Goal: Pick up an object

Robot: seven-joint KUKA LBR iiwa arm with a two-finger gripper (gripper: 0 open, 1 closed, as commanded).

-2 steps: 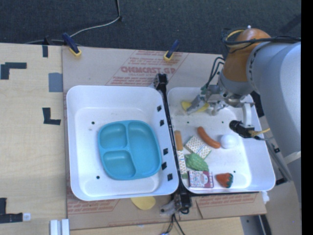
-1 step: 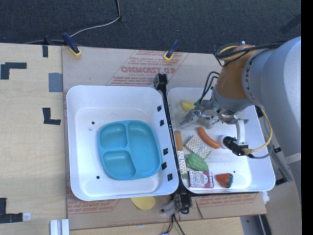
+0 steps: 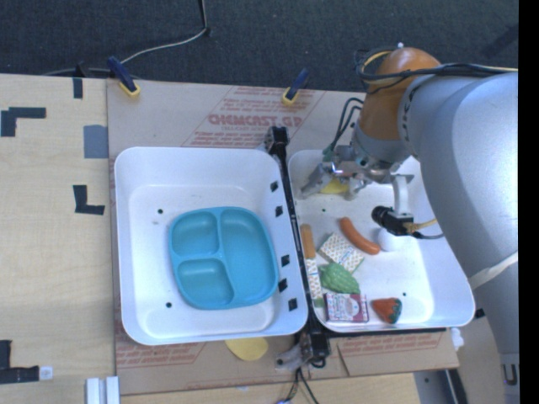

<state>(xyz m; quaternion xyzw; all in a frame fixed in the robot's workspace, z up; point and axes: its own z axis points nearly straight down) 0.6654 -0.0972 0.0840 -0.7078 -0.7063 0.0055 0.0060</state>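
Gripper over the far end of the right bin, toy food items lying loose on the bin floor.

A yellow item (image 3: pixel 337 187), partly hidden, lies directly under the gripper (image 3: pixel 334 178); whether the fingers touch it cannot be told, nor how far apart they stand. Nearer the camera in the right bin (image 3: pixel 438 297) lie an orange sausage (image 3: pixel 360 236), a slim orange stick (image 3: pixel 308 241), a checkered cracker (image 3: pixel 340 251), a green leaf piece (image 3: pixel 339 278), a small printed box (image 3: pixel 345 307) and a red-orange wedge (image 3: pixel 387 310). The left bin (image 3: pixel 139 225) holds a blue divided tray (image 3: pixel 223 256).
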